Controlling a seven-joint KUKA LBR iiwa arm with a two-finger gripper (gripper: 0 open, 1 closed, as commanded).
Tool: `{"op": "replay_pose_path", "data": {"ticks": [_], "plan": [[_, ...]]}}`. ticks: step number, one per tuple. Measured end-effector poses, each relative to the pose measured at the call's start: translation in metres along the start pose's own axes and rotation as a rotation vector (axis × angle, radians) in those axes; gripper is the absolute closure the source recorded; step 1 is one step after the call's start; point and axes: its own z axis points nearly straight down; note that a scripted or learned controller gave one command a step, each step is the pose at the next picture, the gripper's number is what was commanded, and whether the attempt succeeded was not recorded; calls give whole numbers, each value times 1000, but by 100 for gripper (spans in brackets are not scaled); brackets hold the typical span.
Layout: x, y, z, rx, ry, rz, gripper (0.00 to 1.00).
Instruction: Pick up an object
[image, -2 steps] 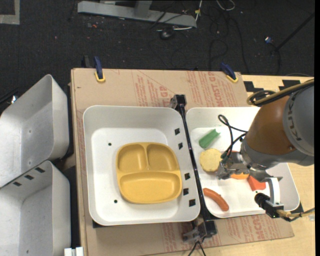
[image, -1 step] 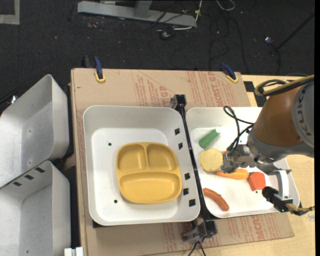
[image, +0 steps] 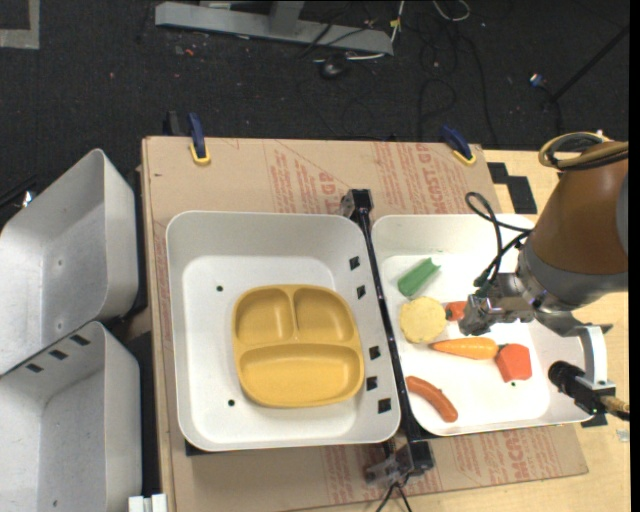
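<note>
Cardboard covers the counter (image: 300, 170), and on it two shallow white bins sit side by side, touching along a dark seam down the middle. The left bin (image: 200, 250) holds a yellow divided tray (image: 297, 345) with three compartments, lying flat and roughly centred. The right bin (image: 455, 232) carries a scatter of toy food: a green piece (image: 418, 276) lying at a slant toward the far side, a pale yellow round piece (image: 423, 319) just beside the seam, an orange carrot (image: 464, 348) lying flat right next to it, a red-orange block (image: 514, 362) to the carrot's right, and a reddish sausage (image: 432, 398) lying near the bin's near edge. A small red object (image: 456, 311) pokes out between the round piece and the dark metal of the pincer (image: 480, 312). The arm (image: 590, 235) comes in from the right, its bulky brown-orange band hanging over the bin's right side, with black cables looping above the wrist. The pincer sits low over the middle of the right bin, just above the carrot and close beside the small red object; from here I cannot tell how its tips are set, nor whether they touch anything. Two blue clamps (image: 199, 140) hold the cardboard at the far edge. Spare white bins (image: 70, 240) rest off to the left on the dark floor.
</note>
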Motion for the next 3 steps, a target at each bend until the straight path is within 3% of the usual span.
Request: {"op": "replay_pose_path", "data": {"ticks": [1, 3], "plan": [[5, 1, -44, -1, 0, -1, 100], [100, 56, -36, 2, 1, -4, 100]]}}
